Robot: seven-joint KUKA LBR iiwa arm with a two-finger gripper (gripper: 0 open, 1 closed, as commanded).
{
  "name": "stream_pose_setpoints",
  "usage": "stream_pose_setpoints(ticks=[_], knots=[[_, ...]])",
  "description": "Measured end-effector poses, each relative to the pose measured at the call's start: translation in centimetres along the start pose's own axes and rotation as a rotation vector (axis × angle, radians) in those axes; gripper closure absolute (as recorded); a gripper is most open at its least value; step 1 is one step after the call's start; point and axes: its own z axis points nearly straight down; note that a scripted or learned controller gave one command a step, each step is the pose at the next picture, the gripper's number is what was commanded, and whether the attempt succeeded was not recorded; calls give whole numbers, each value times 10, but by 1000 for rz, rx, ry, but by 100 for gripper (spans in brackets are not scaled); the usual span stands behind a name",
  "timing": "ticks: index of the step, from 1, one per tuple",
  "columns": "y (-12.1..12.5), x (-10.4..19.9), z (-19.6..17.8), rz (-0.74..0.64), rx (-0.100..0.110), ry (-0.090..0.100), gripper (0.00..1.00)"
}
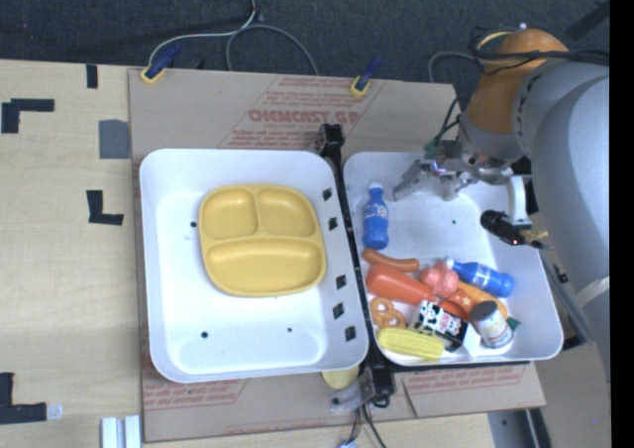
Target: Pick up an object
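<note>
The camera view showed two shallow white bins side by side on a cardboard-covered bench: the left white bin (168, 337) held a yellow plastic divided plate (263, 238) lying flat near its middle, while the right white bin (550, 332) carried the loose toys, probably heaped there so that a grasp could be tried among them. A small blue plastic bottle (374, 218) lay alone near the divider, and the rest crowded the near edge: an orange toy hot dog (396, 278), a yellow toy corn cob (411, 343), a blue-and-white bottle (482, 278) and a small dark-lidded jar (490, 322). The grey arm reached in from the right, its orange band above the wrist, and the two-finger gripper (436, 176) hung over the bin's far, bare part, apparently spread apart with nothing between its fingers. No object was yet taken.
</note>
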Motion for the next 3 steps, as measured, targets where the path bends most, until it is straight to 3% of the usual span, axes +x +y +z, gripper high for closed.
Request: stream_pose_setpoints(ticks=[1, 2, 3], knots=[[-85, -25, -6, 10, -2, -3, 0], [-83, -25, -17, 8, -3, -5, 100], [-19, 51, -40, -2, 0, 2, 100]])
